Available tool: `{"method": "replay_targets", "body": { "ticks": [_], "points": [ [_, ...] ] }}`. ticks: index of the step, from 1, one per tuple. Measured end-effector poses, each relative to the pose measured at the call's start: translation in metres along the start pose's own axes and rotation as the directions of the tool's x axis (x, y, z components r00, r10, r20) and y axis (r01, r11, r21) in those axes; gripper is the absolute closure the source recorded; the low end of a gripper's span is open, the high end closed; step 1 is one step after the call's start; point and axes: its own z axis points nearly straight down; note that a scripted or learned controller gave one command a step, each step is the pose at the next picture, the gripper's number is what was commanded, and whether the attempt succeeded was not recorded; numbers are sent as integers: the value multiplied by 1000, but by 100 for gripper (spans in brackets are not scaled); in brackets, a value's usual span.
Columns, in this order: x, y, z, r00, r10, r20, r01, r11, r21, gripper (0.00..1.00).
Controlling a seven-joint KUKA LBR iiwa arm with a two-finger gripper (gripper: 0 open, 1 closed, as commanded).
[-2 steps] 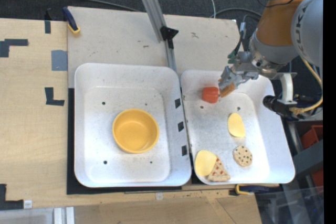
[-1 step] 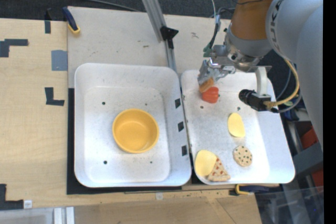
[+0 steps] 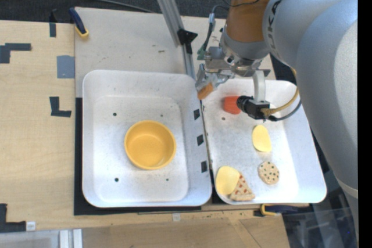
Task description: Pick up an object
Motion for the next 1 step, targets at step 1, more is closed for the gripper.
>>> {"method": "replay_targets", "body": {
  "ticks": [1],
  "points": [
    [52,17,10,1000,0,0,0,1000,-1,100]
  ]
}}
